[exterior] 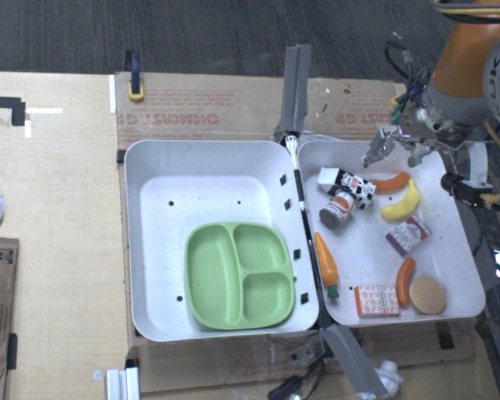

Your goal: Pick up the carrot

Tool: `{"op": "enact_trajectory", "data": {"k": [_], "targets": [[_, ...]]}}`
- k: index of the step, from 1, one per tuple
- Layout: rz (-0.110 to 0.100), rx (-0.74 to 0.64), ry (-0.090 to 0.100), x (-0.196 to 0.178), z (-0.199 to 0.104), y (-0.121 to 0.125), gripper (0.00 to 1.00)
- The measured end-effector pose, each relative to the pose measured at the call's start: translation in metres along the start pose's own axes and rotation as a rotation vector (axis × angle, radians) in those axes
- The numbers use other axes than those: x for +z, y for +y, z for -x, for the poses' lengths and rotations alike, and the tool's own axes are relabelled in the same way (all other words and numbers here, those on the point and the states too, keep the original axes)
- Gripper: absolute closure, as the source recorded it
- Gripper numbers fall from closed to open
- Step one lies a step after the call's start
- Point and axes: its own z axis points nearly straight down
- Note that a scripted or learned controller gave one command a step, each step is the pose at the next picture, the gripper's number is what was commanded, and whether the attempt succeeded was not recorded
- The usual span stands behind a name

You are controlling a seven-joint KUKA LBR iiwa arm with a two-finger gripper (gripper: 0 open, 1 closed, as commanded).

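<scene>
Two white bins sit side by side on your bench, and the work is all in the right bin (471,294). The carrot (326,261) lies against that bin's left wall, near the divider between the bins, its green stub pointing toward the near edge and its orange body running up along the wall. Nothing touches it.

Your gripper (387,144) hangs at the far end of the right bin, above the back rim, well apart from the carrot. From this angle its jaws look spread and nothing sits between them, so you should count the hand as carrying nothing. You are therefore at the approach step: the pick has not begun.

Between the gripper and the carrot you have clutter: a black-and-white cow toy (356,186), a small can (337,208), a banana (402,202) and an orange sausage-shaped piece (390,182) beside it. Nearer the front lie a purple packet (407,235), a red sausage (405,280), a round tan disc (427,295) and a red box (376,300). The left bin (150,223) carries a green divided plate (239,275).

Your next move calls for travelling across and toward the near-left side of the right bin, staying high over the can and toy, then turning the wrist so the jaws close across the carrot's width. Watch the wall: one finger must fit between carrot and bin side, and that gap looks slim.
</scene>
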Motion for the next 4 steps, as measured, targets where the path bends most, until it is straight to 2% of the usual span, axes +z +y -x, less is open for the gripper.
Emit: {"op": "enact_trajectory", "data": {"k": [1,2,3,4], "targets": [[0.004,0.068,0.006,0.093,0.071,-0.038,0.00],[0.005,0.069,0.003,0.083,0.072,-0.038,1.00],[-0.001,0.056,-0.003,0.099,0.074,0.000,1.00],[0.001,-0.004,0.000,0.006,0.001,-0.035,1.00]]}}
